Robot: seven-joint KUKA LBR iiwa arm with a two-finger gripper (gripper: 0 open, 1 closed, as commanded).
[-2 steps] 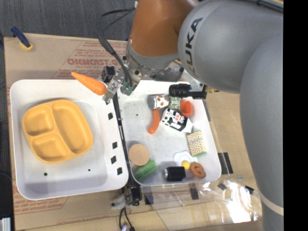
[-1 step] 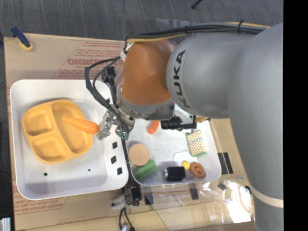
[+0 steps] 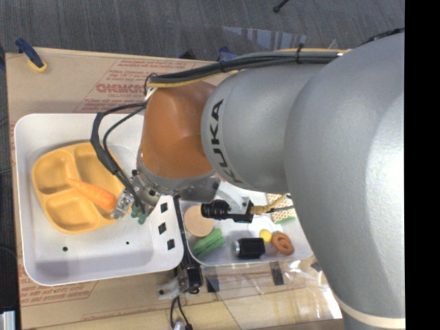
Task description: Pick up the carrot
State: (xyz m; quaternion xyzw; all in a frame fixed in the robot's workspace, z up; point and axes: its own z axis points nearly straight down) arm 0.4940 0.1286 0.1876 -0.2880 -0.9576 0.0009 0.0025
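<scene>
Carrot (image 3: pixel 93 194) lies on a yellow divided tray (image 3: pixel 69 191) in the left white bin (image 3: pixel 82 263), its right end just beside the end effector (image 3: pixel 129 208), which sits at the tray's right edge. Whether the end effector is released or clenched cannot be told, and no grasp on the carrot is visible. The right bin (image 3: pixel 227 256) carries a green item (image 3: pixel 208 243), a black block (image 3: pixel 249 247) and a small orange ring (image 3: pixel 281 242).

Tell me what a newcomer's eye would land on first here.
The big grey arm with its orange band covers most of the right side. Its gripper reaches down into the left bin, right beside the carrot lying in a yellow tray. Small toys sit in the right bin.
</scene>
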